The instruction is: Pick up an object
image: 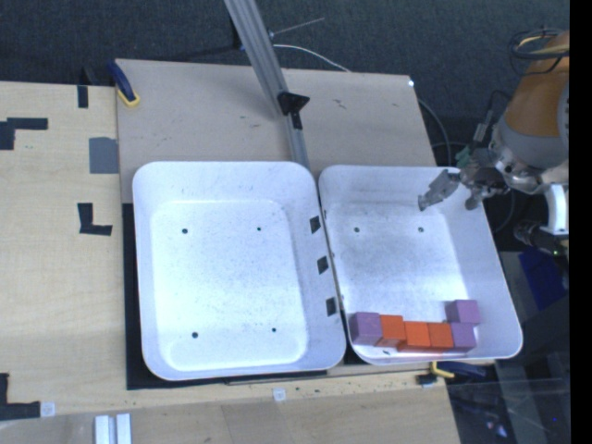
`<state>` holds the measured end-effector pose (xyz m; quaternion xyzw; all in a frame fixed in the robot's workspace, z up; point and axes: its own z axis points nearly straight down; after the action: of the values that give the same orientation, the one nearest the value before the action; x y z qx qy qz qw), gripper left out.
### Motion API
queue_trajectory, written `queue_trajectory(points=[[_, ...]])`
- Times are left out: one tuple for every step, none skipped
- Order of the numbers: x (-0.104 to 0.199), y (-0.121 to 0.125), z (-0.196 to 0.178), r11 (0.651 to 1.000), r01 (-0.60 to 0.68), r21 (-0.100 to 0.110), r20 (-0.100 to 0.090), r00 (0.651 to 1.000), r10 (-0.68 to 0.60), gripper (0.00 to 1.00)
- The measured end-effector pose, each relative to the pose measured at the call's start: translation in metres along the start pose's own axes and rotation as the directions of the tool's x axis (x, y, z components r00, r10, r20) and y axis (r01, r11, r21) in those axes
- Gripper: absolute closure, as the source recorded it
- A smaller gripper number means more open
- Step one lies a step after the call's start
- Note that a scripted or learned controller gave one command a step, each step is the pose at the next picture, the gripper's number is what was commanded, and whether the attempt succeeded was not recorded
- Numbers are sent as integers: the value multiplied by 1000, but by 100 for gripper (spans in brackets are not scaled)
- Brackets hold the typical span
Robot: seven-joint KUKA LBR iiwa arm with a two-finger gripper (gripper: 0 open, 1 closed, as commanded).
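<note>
Purple and orange blocks (418,329) are sitting in a tight row along the near wall of the right bin (481,257), with one purple block stacked at the row's right end, close to the near right corner. Everything else on that bin's floor is lying bare, giving wide room between the blocks and the far wall. Over the far right part of this bin, the tool (442,191) is hanging just inside the right rim, well apart from the blocks; whether it is open or closed I cannot tell. Beside it, the left bin (148,248) is touching the right bin along their shared edge. Both are resting on the tan counter (185,109), where a slanted metal rail (262,54) is reaching toward the bins' far edge.
</note>
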<state>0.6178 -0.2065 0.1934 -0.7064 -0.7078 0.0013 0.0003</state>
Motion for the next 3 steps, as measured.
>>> queue_trajectory(points=[[-1,7,-35,1000,0,-5,0,1000,0,0],[21,4,-12,1000,0,1,-1,1000,0,0],[-3,-12,-95,1000,-2,-10,3,1000,2,0]])
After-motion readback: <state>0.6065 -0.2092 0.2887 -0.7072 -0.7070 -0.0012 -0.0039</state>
